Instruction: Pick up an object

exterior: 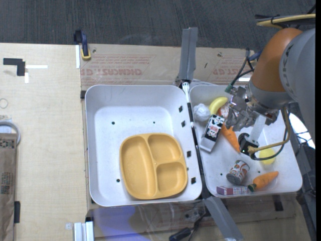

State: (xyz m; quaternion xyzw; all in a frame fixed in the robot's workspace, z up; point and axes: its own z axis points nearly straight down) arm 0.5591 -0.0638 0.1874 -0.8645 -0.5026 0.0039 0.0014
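Arm over the right bin, nothing clearly gripped

We see the gripper (pixel 239 115) low in the right bin (pixel 286 182), right by a carrot (pixel 231 138) and a black-and-white carton (pixel 213 132); whether it's open or closed, we can't tell. A banana (pixel 218 104), a can (pixel 237 172) and a second carrot (pixel 263 180) lie around. The left bin (pixel 100 149) holds a yellow divided plate (pixel 153 164).

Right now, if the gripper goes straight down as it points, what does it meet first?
Probably the orange carrot lying just under the gripper, beside the black-and-white carton; depth is unclear from this view.
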